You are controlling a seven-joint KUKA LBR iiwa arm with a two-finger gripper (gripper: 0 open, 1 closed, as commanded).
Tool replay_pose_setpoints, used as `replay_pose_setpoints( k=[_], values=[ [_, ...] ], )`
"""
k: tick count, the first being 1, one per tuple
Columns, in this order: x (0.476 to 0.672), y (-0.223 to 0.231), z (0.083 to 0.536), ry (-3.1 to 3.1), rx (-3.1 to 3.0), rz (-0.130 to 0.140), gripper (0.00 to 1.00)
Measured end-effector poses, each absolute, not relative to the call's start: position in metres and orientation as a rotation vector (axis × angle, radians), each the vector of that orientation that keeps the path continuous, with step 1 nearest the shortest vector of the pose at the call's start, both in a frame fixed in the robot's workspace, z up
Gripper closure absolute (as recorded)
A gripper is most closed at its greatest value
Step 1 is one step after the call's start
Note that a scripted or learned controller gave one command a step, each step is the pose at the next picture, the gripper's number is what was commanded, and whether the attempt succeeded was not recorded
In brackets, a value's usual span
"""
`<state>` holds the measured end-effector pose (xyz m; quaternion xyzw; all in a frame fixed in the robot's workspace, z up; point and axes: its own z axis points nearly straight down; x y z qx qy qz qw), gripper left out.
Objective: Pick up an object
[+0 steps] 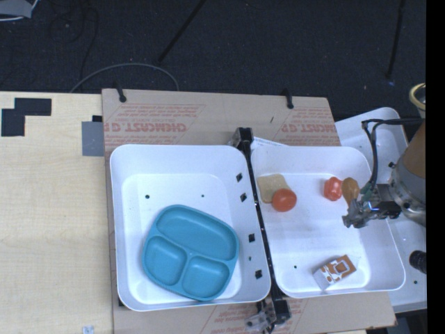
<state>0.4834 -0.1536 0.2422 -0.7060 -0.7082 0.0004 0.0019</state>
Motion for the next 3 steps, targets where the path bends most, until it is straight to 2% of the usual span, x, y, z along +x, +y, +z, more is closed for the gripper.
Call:
replay_pose_setpoints(
  k=[2,3],
  values=[
    [0.494,-0.043,0.232,-2.223,-2.215,0.002,1.00],
    [0.509,0.001,0.226,-2.221,-2.218,0.004,1.00]
  ],
)
